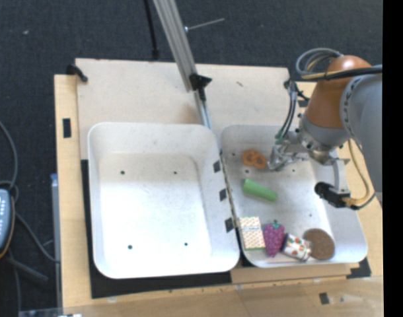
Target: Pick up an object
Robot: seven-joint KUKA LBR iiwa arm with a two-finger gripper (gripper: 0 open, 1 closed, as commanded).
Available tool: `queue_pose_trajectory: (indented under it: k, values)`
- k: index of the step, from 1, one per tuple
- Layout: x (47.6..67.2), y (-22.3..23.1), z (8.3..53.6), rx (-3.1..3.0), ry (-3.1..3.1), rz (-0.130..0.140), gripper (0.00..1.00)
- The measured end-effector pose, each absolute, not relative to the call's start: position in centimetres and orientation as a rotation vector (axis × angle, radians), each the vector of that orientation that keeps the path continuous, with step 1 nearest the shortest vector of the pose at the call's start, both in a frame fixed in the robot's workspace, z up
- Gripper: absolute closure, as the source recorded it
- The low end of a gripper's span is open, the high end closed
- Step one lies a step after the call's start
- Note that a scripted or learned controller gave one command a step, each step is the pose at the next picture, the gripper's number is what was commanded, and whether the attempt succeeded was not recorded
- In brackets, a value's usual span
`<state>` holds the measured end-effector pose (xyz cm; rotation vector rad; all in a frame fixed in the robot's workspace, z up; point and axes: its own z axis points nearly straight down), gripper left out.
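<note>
In the right bin (347, 233) lie several small objects. An orange pretzel-like piece (254, 158) rests near the bin's back left. A green cylinder (259, 189) lies in the middle left. Along the front edge sit a chequered yellow block (251, 232), a purple grape-like toy (274, 238), a small red-and-white item (296, 246) and a brown disc (319, 243). My gripper (277, 161) is low over the bin's back, just right of the orange piece. I see nothing between its fingers.
The left bin (96, 177) stands beside the right one, separated by a rim with black clips. A slanted metal rail (178, 38) rises from behind the bins. Cables hang from the arm on the right, over the right bin's edge.
</note>
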<state>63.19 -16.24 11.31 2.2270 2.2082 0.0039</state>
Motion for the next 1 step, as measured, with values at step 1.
queue_pose_trajectory:
  k: [1]
  values:
    - [63.28, -17.31, 17.05, 2.219, 2.215, 0.006, 1.00]
